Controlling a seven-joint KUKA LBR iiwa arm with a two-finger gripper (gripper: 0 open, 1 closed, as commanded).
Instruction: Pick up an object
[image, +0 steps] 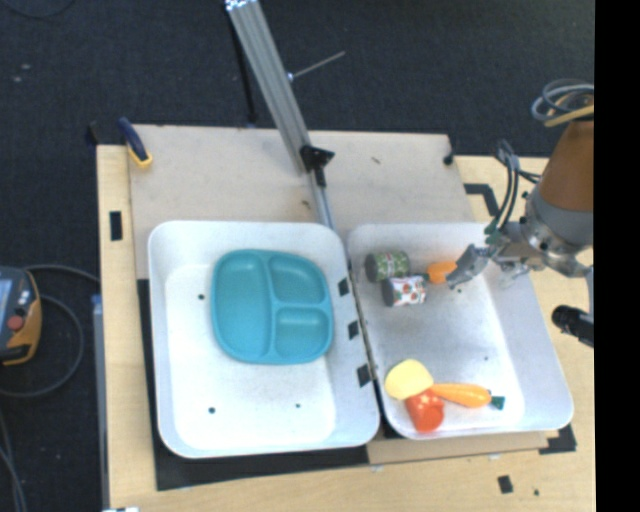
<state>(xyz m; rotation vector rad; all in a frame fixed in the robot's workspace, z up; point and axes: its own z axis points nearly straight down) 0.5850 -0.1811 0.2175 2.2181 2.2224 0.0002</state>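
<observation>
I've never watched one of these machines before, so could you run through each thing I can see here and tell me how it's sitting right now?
Blue divided plate: flat in the left bin.
Green can: on its side, right bin.
Patterned can: on its side beside it.
Orange piece: lying beside the gripper.
Yellow piece, red piece, carrot: clustered at the near edge.

No writing can be read anywhere (the small can's (405, 291) patterned label is too blurred).
</observation>
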